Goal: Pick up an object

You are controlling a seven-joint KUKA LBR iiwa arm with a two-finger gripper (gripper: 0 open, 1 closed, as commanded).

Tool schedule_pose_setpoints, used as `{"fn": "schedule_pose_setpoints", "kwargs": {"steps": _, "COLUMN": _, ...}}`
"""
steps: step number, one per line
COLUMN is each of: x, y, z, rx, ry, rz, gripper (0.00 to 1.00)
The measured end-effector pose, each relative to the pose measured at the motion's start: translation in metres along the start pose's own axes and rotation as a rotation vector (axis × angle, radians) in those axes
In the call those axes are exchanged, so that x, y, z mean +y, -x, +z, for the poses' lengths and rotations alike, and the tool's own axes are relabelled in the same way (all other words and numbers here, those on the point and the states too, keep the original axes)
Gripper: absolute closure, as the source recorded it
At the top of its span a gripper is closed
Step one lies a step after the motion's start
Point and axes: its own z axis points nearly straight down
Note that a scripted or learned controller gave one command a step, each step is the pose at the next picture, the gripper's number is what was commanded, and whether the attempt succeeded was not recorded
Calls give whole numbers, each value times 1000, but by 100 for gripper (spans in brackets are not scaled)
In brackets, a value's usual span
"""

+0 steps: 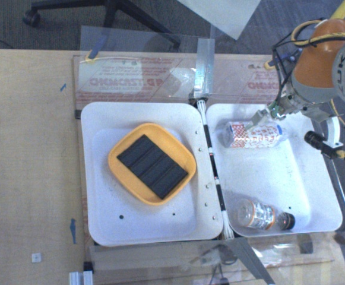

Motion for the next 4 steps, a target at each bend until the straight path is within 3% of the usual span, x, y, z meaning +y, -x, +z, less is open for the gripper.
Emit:
{"fn": "schedule_pose_setpoints", "kwargs": {"steps": 2, "x": 2, "y": -6, "z": 0, "rx": 1, "ry": 1, "rz": -79, "gripper": 0}}
{"fn": "schedule_pose_setpoints", "kwargs": {"steps": 3, "x": -28, "y": -45, "z": -64, "rx": 29, "ry": -45, "rz": -13, "gripper": 0}}
{"fn": "schedule_pose_setpoints", "kwargs": {"steps": 4, "x": 18, "y": -50, "z": -69, "rx": 33, "ry": -39, "rz": -268, "gripper": 0}}
